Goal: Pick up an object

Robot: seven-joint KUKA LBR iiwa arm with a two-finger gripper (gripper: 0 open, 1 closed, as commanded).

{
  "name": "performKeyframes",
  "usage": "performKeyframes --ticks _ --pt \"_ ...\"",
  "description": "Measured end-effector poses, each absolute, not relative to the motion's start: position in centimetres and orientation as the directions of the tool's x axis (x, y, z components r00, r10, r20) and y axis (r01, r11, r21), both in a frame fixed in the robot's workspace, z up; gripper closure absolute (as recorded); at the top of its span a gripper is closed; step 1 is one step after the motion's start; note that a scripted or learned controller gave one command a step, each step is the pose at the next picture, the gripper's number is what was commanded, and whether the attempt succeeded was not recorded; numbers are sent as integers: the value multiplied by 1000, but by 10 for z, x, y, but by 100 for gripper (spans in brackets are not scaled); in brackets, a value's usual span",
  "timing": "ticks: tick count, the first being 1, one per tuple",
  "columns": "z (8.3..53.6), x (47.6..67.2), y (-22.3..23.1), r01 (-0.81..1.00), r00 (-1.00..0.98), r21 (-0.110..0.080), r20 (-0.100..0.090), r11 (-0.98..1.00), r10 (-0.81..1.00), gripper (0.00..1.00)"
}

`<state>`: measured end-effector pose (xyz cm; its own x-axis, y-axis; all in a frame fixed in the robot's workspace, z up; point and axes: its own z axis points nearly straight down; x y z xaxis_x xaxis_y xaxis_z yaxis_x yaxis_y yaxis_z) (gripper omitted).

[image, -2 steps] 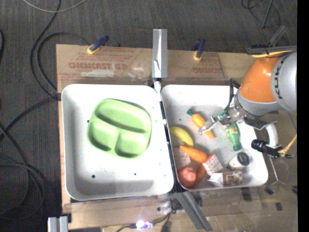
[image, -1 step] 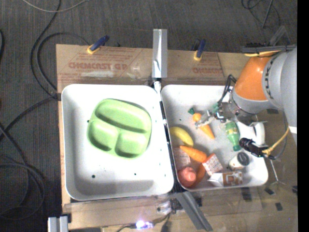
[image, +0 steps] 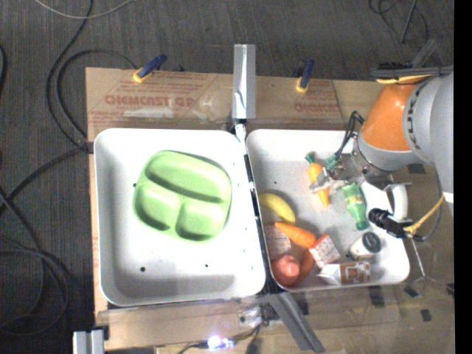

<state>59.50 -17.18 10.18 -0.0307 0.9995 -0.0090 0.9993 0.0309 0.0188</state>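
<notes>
- Landmark: right bin (image: 269, 153). All places given against it.
- Arm (image: 413, 120) came in over the bin's right rim; the orange band sat above the upper right corner.
- Gripper (image: 330, 174) was low in the bin's upper middle. Couldn't tell whether it was open, closed or gripping; too small and blurred.
- Just beside the gripper tip: a small orange piece with a green top (image: 315, 169), carrot-like, lying on the bin floor. Contact not resolvable.
- Green bottle (image: 355, 203) lay right of bin centre, just below the gripper, neck toward the lower edge.
- Yellow banana-like fruit (image: 277, 206) was near the bin's left wall, mid-height.
- Orange carrot (image: 296, 234) lay at a slant below the yellow fruit, touching or nearly.
- Red round fruit (image: 287, 268) sat in the lower left corner, crowded against the wall.
- Small red-and-white carton (image: 324, 249) and a brown-labelled box (image: 352, 273) lay along the lower edge, with a white item with a dark cap (image: 366, 243) near the lower right corner.
- Open floor: the bin's upper left part was bare white; the lower half was cluttered.
- Left bin (image: 110, 271), touching the right bin's left rim, held a green sectioned tray (image: 183, 195) with bare floor around it.
</notes>
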Motion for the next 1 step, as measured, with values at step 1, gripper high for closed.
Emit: performKeyframes --ticks 1 --pt "239 591 -121 995 104 -4 -3 -104 995 100"
